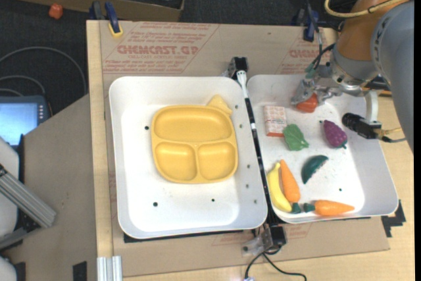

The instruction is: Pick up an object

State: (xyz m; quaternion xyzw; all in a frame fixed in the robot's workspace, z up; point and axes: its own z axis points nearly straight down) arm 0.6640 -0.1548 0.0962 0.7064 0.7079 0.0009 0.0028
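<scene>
My gripper [308, 97] at right bin's [381, 197] 12 o'clock, clamped on red toy [306, 103]. Purple toy [335, 133] at its 4 o'clock.

Yellow divided tray [194, 143] in a white left bin [131, 161]; white right bin [375, 174] held a purple eggplant [335, 133], green pepper [295, 138], orange carrots [334, 208], yellow banana [276, 191].

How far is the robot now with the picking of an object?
Done: the arm has reached into the right bin, and the gripper is low over a small red-orange object at its far end. In hand: whether it grips is unclear. Left: lifting; the object looks still on the bin floor.
</scene>
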